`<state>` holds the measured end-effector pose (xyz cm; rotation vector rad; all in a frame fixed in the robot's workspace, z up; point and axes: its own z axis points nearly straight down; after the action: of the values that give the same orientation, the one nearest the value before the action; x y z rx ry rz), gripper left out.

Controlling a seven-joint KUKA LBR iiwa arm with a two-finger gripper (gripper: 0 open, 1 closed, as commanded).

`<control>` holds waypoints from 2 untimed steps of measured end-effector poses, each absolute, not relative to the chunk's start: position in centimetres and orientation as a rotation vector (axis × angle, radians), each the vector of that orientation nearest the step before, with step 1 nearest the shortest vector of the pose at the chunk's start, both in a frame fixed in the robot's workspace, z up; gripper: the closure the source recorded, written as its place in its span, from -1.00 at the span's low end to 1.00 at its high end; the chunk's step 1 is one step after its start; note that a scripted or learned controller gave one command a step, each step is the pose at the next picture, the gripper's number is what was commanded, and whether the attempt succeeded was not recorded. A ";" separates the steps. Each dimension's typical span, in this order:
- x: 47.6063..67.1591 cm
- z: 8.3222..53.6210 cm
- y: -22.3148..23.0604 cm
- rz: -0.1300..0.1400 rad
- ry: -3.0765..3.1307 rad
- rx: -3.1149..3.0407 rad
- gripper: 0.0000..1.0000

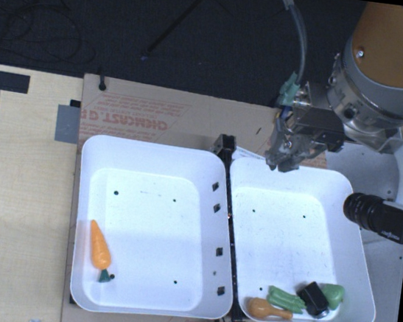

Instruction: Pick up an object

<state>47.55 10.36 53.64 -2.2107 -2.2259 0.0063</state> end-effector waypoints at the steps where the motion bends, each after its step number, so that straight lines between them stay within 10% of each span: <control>1: 60.8 53.3 15.0 0.007 -2.226 -2.215 1.00; 2: 61.5 51.0 23.0 0.008 -2.227 -2.210 1.00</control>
<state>61.47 23.00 50.99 -2.2100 -2.2265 0.0082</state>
